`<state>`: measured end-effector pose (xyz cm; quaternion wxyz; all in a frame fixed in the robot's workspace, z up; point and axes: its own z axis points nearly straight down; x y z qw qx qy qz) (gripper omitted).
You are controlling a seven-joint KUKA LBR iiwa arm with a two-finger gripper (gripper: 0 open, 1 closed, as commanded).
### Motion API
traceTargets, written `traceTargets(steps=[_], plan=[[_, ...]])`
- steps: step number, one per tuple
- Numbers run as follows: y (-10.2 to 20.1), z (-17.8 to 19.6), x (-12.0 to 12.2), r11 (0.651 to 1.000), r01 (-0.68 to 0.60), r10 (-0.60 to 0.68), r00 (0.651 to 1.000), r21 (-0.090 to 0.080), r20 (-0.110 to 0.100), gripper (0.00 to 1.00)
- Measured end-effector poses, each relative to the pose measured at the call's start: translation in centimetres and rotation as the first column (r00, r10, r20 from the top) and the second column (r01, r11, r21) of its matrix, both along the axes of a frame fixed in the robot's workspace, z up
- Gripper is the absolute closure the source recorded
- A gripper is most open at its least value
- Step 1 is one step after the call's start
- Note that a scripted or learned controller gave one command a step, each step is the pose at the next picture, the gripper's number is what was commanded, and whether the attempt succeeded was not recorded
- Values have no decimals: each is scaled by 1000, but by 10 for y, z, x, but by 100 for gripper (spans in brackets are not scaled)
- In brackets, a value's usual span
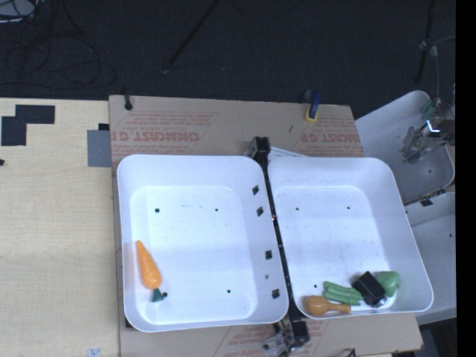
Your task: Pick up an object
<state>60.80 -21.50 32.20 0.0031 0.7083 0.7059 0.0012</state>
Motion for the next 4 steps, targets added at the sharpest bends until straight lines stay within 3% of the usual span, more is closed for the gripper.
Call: traceTargets(steps=[1, 4], plan=[[4, -91, 37, 1000, -8, 9, 1000, 3, -11, 100], [2, -45, 17, 1000, -3, 3, 1000, 2, -5, 100]])
